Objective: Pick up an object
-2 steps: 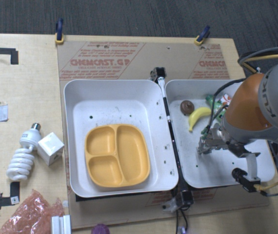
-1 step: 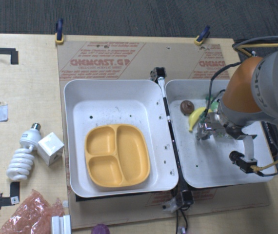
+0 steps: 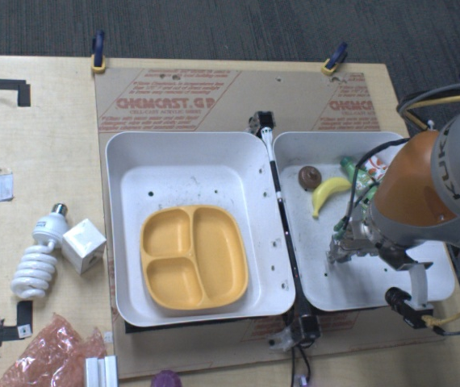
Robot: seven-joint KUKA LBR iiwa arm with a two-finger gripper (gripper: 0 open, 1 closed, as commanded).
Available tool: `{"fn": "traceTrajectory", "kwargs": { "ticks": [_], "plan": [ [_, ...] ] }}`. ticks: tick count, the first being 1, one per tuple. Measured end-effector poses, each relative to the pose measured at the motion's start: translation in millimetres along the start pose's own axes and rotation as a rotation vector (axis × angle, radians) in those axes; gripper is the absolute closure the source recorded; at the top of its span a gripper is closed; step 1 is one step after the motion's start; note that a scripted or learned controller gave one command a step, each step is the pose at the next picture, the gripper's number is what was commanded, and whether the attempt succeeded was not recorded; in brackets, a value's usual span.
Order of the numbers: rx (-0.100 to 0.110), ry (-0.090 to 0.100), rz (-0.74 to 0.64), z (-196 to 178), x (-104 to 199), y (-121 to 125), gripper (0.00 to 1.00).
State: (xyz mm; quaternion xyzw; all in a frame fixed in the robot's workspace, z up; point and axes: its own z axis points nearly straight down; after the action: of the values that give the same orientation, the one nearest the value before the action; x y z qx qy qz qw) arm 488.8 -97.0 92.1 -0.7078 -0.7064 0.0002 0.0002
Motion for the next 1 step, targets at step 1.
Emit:
{"fn": "traceTrajectory", "kwargs": {
  "ticks": [1],
  "plan": [
    [-0.002, -0.001, -0.004, -0.6, -14.6, 54.1, 0.00]
  ]
}}
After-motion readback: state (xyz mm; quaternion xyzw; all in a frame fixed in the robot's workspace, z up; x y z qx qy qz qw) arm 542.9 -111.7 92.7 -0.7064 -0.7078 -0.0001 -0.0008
